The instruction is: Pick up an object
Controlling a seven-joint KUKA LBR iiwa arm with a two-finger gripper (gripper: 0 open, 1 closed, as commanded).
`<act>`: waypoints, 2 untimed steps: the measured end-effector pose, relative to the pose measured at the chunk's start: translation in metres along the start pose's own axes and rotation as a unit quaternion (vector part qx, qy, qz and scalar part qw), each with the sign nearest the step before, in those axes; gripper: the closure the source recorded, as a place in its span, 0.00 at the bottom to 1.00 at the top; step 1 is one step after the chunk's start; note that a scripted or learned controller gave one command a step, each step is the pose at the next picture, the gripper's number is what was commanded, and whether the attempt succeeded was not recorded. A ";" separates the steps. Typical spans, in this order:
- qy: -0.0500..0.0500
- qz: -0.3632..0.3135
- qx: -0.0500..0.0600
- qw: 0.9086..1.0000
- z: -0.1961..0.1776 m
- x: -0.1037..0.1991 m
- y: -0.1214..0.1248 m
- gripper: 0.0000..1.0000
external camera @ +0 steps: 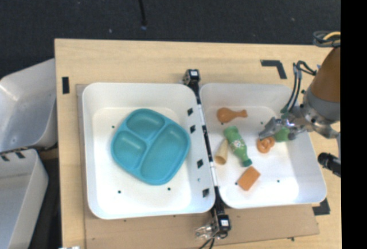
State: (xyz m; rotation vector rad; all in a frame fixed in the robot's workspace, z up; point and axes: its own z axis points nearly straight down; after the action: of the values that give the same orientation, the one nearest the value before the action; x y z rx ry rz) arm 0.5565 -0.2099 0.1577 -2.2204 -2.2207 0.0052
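Two shallow white bins sit side by side on my wooden bench [172,61]. I see the left bin [100,196] with a blue plastic plate with three sections [150,146] lying flat in it. I see the right bin [309,185] with small toy foods in it. My gripper [273,129] reaches in from the right and sits low over the right side of that bin. Right at its tip is a small orange round toy [264,146], and a little green piece [281,134] shows just beside the metal fingers. I cannot tell if the gripper is open or closed, or if it has hold of anything. A green toy bottle with a white label [237,146] lies on its side near the middle of the bin, a little to the left of the gripper. Something is on the label, but it is too small for me to read. A tan toy chicken leg [230,114] lies above the bottle. A small beige cone [221,152] touches the bottle on its left. An orange wedge-shaped block [249,178] lies below the bottle, well apart from the gripper.
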 end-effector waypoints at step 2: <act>-0.001 0.002 -0.004 1.000 0.038 -0.002 0.001 1.00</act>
State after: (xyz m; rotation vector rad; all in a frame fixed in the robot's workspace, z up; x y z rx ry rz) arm 0.5576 -0.2119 0.1194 -2.2284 -2.2218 -0.0020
